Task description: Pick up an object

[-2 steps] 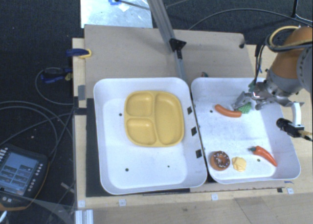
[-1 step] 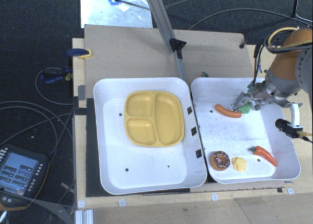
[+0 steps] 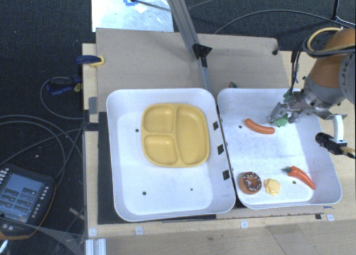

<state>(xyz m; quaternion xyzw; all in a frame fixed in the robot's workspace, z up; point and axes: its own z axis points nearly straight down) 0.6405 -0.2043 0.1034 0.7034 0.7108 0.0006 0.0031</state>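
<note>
In the camera view, the gripper (image 3: 282, 116) is reaching down at the upper right of the frame into the right bin (image 3: 325, 190), over a small green object (image 3: 282, 120). How wide it is parted I cannot tell. By my judgement nothing is lifted yet; grasp and lift are remaining.

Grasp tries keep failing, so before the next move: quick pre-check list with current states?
1. Gripper is over the right bin: ok.
2. A target sits under it, the green item: ok.
3. Green item is between the fingers: cannot tell.
4. Sausage is apart from the gripper: ok, though close.
5. Carrot, donut and yellow piece lie well away from the gripper: ok.
6. Yellow divided plate lies in the left bin, out of the way: ok.
</note>
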